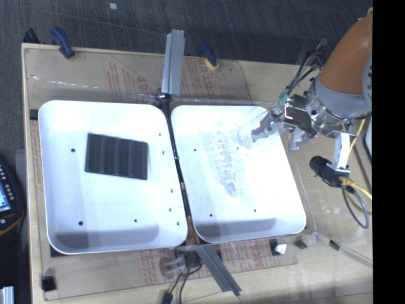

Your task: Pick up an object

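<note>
Tool (261, 132) at right bin's (288, 217) far right corner, over clear plastic object (224, 160); grip state indiscernible. Dark slab (117, 156) in left bin (54, 189). Pick unconfirmed.

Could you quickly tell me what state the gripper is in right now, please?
Gripper: at the upper right corner of the right bin, by a clear plastic object; open or closed cannot be told.

Two shallow white bins sit side by side on a worktop (95, 75): the left bin (57, 170) and the right bin (278, 201). Blue clamps (62, 43) grip the worktop's far edge.
</note>
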`<state>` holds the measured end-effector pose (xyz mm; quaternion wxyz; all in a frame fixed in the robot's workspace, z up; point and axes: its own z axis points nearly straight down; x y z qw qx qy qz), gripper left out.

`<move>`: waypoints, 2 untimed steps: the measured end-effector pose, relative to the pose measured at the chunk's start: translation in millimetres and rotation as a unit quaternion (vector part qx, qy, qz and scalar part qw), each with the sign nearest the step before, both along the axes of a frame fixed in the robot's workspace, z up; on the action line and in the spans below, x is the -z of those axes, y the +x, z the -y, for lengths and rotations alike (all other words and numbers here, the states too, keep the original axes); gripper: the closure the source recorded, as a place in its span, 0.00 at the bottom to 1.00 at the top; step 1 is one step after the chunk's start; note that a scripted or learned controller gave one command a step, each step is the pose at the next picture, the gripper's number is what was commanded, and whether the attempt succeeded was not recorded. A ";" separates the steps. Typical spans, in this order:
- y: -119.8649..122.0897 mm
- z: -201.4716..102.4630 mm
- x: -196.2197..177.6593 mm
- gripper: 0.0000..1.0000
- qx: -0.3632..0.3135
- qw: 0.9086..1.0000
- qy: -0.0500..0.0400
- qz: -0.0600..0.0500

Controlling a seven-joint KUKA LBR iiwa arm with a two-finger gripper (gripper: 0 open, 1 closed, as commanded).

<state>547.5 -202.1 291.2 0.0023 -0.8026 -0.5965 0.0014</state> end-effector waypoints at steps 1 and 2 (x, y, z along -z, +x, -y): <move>-13.8 1.6 -61.4 0.00 -0.011 1.000 -0.001 0.003; -43.8 -0.4 -86.0 0.00 -0.012 1.000 -0.001 0.004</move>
